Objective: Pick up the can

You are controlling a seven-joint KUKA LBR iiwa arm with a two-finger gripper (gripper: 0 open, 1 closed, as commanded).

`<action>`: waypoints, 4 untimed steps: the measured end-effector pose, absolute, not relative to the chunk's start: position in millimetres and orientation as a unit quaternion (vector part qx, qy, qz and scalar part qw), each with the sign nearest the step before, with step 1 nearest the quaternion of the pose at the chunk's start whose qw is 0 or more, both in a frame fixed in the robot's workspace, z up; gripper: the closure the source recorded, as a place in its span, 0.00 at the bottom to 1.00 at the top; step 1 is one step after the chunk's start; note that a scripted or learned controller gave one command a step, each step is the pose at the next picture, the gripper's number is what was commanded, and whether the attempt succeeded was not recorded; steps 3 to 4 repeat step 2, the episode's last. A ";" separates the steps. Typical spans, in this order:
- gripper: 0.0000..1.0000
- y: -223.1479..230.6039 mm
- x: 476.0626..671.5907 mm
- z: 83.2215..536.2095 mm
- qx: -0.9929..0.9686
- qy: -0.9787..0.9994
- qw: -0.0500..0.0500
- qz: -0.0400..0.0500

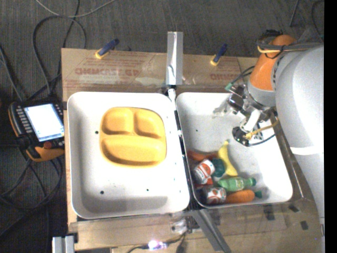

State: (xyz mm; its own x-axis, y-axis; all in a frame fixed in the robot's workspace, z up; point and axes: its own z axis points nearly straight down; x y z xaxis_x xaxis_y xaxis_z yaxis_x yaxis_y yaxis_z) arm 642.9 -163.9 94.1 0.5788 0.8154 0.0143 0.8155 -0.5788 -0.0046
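Right bin (202, 123): loose heap packed into its lower-left corner in view, against the wall next to left bin (84, 186). Probably dumped or pushed together there. Upper part of bin floor bare. Left bin: yellow tray (134, 136) lying flat, alone. No part in this task, by judgement.

Can (204, 171): red and white, tilted, at left edge of heap, pale end turned up-left. Touching a teal thing (218, 167) on its right. Banana (225, 153) just up-right. Green bottle (237, 183) and carrot (243, 196) lying lower right. Second red-and-white can (215, 195), or so it looks, just below, at the bottom wall. Which of the two is meant: cannot tell.

Claw (235, 103): over bare upper-right part of right bin, clear of heap, nothing visibly carried. Apart or together: cannot tell, too small and cluttered. Likely kept aside so as not to strike the heap.

Can relative to claw: well apart, down-left in view, beyond the banana.

Next move, by judgement: cross over banana, come down on can's freer left side. Crowding by neighbours a likely cause of a miss.
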 end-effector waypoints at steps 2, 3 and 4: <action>1.00 -186.4 565.2 195.7 -0.920 -0.393 0.000 0.003; 1.00 -186.4 565.2 195.7 -0.920 -0.393 0.000 0.003; 1.00 -186.4 565.2 195.7 -0.920 -0.393 0.000 0.003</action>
